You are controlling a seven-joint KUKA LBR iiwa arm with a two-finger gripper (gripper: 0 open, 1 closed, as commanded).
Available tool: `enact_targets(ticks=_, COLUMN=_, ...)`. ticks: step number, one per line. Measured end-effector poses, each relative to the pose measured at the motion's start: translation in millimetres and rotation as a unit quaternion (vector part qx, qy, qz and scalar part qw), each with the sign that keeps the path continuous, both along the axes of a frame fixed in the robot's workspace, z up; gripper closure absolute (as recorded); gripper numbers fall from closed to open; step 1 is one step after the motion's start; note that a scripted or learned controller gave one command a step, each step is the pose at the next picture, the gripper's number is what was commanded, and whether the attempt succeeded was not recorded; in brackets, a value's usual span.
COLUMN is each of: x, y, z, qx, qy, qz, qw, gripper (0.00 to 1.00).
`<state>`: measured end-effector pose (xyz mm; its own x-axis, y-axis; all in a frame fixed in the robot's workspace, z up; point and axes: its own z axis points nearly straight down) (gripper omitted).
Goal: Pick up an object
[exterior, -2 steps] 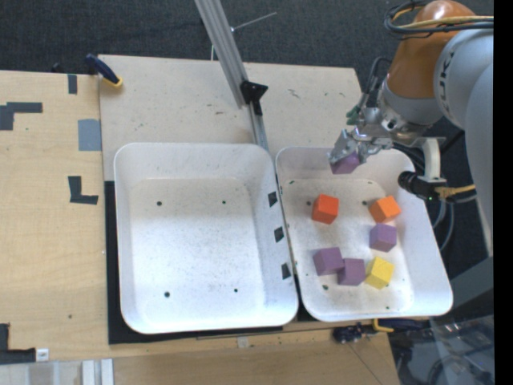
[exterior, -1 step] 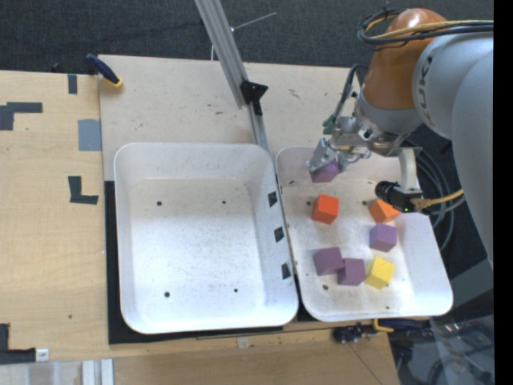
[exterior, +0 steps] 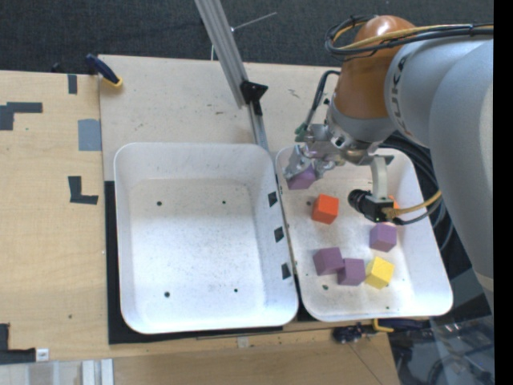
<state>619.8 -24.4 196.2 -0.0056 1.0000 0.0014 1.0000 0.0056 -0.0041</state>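
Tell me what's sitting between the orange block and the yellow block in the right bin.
In the camera view, two purple blocks lie side by side between the orange block and the yellow block, beside the yellow one.

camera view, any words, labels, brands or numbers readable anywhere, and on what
None can be read. The blocks, such as the orange block, have plain faces. The white bins show dark specks, no print. The grey tape patches on the bench bear no lettering.
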Motion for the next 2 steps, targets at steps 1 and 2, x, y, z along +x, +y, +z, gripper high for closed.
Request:
enact_targets(ticks=1, x=-22, y=59, z=10, qx=0.0006, qy=0.000, qz=0.001, qw=1.0000, gripper=1.00)
enact_targets(ticks=2, x=-32, y=110, z=6, qx=0.0001, qy=0.000, qz=0.001, qw=1.0000, gripper=1.00)
